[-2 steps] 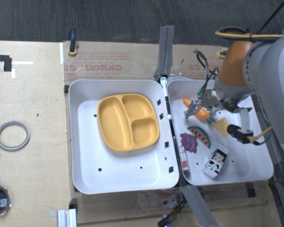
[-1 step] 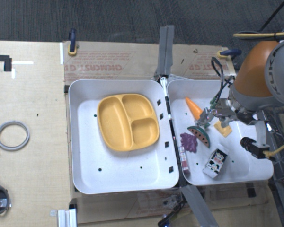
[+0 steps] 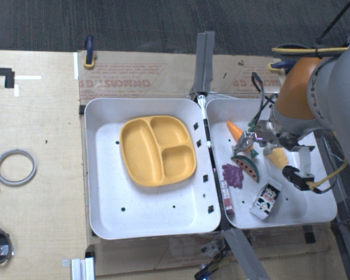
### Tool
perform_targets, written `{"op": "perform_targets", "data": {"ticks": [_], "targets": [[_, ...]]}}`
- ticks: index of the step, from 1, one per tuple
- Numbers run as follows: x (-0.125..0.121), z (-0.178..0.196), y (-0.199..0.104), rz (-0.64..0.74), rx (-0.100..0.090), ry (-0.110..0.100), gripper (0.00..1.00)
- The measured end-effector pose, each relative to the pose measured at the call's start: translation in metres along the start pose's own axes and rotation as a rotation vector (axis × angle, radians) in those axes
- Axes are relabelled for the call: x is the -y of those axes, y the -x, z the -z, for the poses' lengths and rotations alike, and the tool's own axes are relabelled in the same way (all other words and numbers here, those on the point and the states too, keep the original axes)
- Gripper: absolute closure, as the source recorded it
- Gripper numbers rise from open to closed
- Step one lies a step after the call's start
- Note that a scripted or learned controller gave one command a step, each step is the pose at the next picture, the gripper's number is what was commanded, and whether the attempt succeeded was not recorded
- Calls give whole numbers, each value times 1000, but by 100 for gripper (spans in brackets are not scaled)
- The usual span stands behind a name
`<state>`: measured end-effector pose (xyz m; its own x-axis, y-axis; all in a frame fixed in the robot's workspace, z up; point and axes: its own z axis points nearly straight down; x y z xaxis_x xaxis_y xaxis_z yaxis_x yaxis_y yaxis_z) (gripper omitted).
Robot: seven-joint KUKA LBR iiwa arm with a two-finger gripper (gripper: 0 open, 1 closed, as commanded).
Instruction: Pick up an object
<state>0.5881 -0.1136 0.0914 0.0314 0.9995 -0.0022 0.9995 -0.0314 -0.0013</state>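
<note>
Both white bins (image 3: 105,214) look like smooth moulded plastic with a slight sheen, a few dark specks on the floors. The yellow divided plate (image 3: 157,150) in the left one is matt, kind of a soft satin plastic, no glare at all. The bench (image 3: 41,214) top is pale wood-look board, flat and dull, and there's a strip of brown cardboard (image 3: 140,74) along its far edge with printed lettering. The roll of tape (image 3: 15,167) near the left edge looks greyish and semi-glossy. The arm (image 3: 332,92) shell is smooth grey, its orange band (image 3: 297,89) a bit shiny. The carpet (image 3: 134,10) beyond the bench is dark, rough woven stuff.
</note>
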Motion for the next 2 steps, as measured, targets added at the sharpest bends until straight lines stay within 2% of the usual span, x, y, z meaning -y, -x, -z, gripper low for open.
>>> {"op": "perform_targets", "data": {"ticks": [1, 2], "targets": [[0, 9, 0, 2, 2, -2, 100], [54, -1, -5, -112, -2, -3, 100]]}}
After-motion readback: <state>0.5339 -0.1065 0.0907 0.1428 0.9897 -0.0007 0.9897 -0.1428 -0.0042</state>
